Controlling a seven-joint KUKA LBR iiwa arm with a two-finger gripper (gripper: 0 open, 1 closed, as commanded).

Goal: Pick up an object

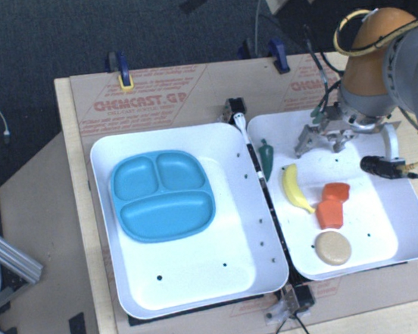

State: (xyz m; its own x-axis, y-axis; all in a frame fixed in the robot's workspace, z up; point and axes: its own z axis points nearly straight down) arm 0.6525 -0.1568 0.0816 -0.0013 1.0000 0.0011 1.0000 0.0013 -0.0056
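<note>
Lying nearest in the right bin (409, 239): tan round piece (333, 248), orange block (332, 204), yellow banana (296, 188), green pepper (266, 155), all loose for picking. Farther back, gripper (320, 137) hovers splayed open, holding nothing. Blue divided plate (164, 196) occupies left bin (202, 285).

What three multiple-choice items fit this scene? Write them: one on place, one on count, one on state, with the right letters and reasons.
1. Where does the blue divided plate lie?
A. left bin
B. right bin
C. on the bench outside both bins

2. How many compartments does the plate have?
A. two
B. three
C. five

3. How does the banana rest?
A. held in the pincer
B. on the blue plate
C. loose on the floor of the right bin

Answers:
1 A, the plate sits on the floor of the left bin.
2 B, two small wells above one long well.
3 C, it lies beside the orange block, apart from the pincer.
</note>
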